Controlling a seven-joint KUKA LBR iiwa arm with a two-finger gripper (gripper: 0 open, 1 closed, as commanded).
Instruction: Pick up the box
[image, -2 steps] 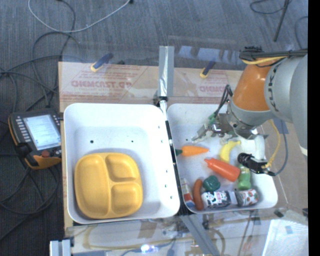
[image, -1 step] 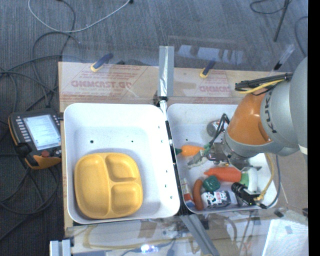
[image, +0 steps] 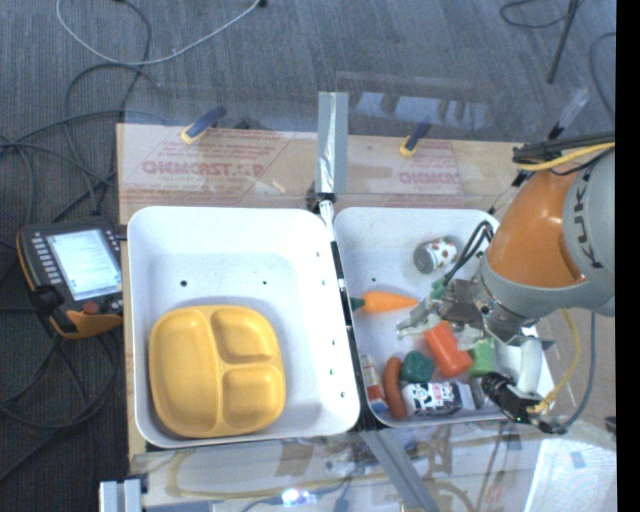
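A black-and-white box (image: 440, 398) lies flat along the front wall of the right bin (image: 392, 226). My gripper (image: 425, 315) hangs over the middle of that bin, just right of an orange carrot (image: 385, 301) and above-left of a red-orange block (image: 447, 348). The box is a short way in front of the gripper, apart from it. The wrist and arm cover the bin's right side.
Around the box are a red sausage (image: 393, 385), a dark teal piece (image: 418, 367) and a green piece (image: 486, 357). A small grey can (image: 433, 255) stands at the back. The left bin (image: 200, 215) holds a yellow divided plate (image: 216, 370). A teach pendant (image: 70, 270) lies left of the bench.
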